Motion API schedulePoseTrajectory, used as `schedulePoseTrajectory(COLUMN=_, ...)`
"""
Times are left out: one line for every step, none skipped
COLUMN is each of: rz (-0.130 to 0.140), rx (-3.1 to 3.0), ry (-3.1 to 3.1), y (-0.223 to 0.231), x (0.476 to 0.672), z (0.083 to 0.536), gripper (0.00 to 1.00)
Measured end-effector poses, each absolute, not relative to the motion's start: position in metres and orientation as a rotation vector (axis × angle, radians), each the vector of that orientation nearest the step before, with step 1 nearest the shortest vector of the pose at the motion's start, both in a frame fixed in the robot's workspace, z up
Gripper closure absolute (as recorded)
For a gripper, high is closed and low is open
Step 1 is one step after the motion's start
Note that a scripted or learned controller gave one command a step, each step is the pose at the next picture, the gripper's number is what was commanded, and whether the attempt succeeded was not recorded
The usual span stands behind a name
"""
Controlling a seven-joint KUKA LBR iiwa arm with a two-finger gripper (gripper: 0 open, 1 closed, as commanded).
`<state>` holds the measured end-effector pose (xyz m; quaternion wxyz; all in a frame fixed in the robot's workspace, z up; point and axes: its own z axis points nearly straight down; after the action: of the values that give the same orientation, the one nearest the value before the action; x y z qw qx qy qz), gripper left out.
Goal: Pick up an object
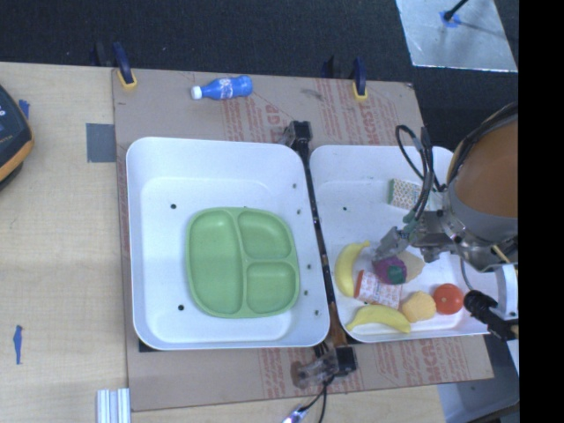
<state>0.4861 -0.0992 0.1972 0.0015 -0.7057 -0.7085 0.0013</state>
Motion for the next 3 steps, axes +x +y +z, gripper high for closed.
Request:
schedulePoseTrajectory(rz=0.006, rx=-2.214, ry=-2.224, y=-0.134, x=0.523, z=0.119, gripper=0.00)
schedulePoseTrajectory(rz=-0.008, rx=-2.222, ry=-2.235, y=-0.153, x=0.650, z=0.097, gripper=0.00)
schedulePoseTrajectory(rz=0.005, rx=-2.214, ry=-2.224, y=-0.156, x=0.494, z=0.100, gripper=0.00)
